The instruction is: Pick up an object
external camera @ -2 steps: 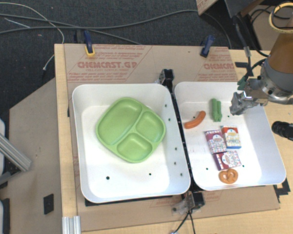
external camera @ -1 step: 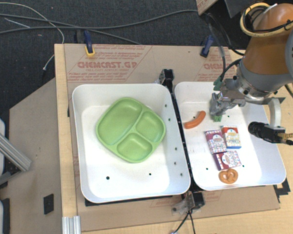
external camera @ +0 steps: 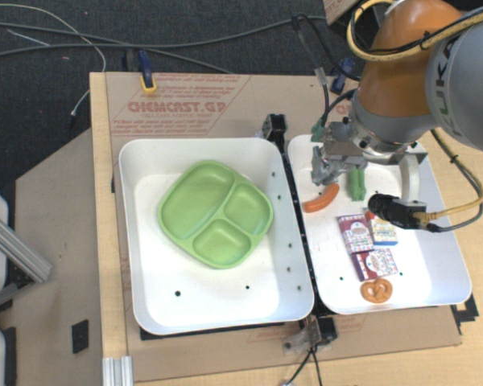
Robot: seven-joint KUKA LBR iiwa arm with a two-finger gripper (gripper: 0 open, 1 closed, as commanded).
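Carrot [external camera: 320,200]: a small orange one, lying slantwise in the right bin [external camera: 431,256], close to its left wall and toward the far end. It looks the likeliest pick, being nearest the tool.
Gripper [external camera: 330,177]: hangs right over the carrot's far tip, pointing down into the bin. From where I stand I cannot tell whether it is open or closed, and nothing shows held in it.
Why there: I'd judge it is lined up for a straight drop onto the carrot, which lies loose with bare floor around most of it.
Green piece [external camera: 357,185]: a short stub just beside the gripper, on the side away from the left wall. It is close enough that a descent could knock it.
Packets [external camera: 356,234]: three small printed ones, clustered mid-bin, near the carrot but apart from it. They lie flat, so probably harder to pinch.
Pretzel [external camera: 377,290]: alone by the bin's near edge, well apart from the gripper.
Left bin [external camera: 145,240]: holds one green divided plate [external camera: 216,213] in its middle, probably too broad for this tool.
Arm [external camera: 402,63]: reaches in from the right, its orange band above the right bin's far edge.
Cardboard [external camera: 177,103]: a sheet under both bins.
Stage: approach, no grasp yet.
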